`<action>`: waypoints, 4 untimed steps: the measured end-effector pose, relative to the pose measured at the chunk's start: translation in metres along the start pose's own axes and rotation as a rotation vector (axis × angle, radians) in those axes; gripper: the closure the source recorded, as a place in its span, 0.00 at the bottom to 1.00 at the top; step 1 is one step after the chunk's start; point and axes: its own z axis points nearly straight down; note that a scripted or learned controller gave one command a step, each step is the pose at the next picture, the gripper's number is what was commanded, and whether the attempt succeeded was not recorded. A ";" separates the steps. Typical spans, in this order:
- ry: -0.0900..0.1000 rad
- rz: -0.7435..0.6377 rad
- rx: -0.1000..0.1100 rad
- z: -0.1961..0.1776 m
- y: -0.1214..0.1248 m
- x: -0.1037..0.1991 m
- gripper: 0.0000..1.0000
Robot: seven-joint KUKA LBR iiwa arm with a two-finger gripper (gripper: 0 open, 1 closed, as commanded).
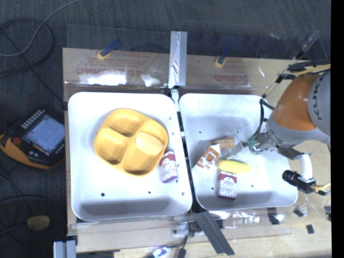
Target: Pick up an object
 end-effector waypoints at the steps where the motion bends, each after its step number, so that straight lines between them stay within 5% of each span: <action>1: 0.000 -0.065 0.001 -0.001 -0.003 0.053 0.00; 2: 0.008 -0.026 0.001 0.000 -0.004 0.026 0.00; 3: 0.003 -0.071 0.002 0.001 0.076 0.066 0.00; 4: 0.008 -0.146 0.015 -0.064 0.061 0.022 0.00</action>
